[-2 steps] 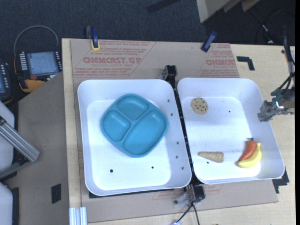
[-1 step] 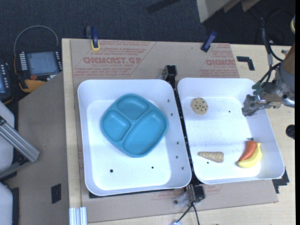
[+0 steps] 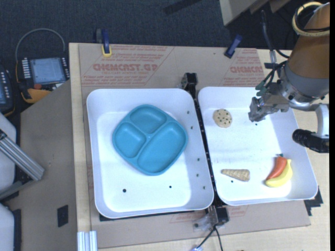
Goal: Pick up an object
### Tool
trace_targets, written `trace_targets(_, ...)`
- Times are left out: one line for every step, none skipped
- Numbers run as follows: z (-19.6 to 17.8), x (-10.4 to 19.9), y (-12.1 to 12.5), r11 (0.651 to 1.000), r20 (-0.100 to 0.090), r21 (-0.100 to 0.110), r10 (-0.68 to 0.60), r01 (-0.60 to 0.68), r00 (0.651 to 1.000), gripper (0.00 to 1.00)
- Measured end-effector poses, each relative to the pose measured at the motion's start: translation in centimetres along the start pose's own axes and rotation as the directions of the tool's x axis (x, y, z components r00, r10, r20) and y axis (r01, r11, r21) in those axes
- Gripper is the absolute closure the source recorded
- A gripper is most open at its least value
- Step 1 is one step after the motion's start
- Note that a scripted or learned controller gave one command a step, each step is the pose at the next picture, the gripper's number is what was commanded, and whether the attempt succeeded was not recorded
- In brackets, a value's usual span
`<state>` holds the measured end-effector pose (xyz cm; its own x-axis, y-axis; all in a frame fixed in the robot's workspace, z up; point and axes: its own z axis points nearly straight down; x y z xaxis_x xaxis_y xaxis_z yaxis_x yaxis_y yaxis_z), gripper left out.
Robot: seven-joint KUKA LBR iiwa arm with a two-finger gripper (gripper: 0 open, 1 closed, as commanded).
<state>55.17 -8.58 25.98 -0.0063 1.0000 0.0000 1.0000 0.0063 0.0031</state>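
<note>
The right bin (image 3: 246, 140) holds three small items: a chocolate-chip cookie (image 3: 222, 118) at its upper left, a tan wedge-shaped piece (image 3: 236, 174) near its lower middle, and a yellow banana with an orange piece (image 3: 278, 172) at its lower right. My gripper (image 3: 256, 112) hangs over the upper part of this bin, to the right of the cookie and apart from it. Nothing shows between its tips.
The left bin (image 3: 104, 114) holds a blue divided plate (image 3: 149, 139). A black divider with clamps (image 3: 189, 80) runs between the two bins. The arm's orange band (image 3: 312, 38) rises at the upper right. Electronics (image 3: 46, 70) sit off the bench at the left.
</note>
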Motion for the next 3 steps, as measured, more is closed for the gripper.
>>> trace_targets(1.4,5.5,1.7,1.000,0.000,0.002,0.005,-0.005,1.000,1.00)
trace_targets(1.1,10.4,4.0,1.000,0.000,-0.001,0.003,-0.003,1.000,1.00)
trace_targets(2.7,14.6,5.3,1.000,0.000,0.001,0.002,-0.002,1.000,1.00)
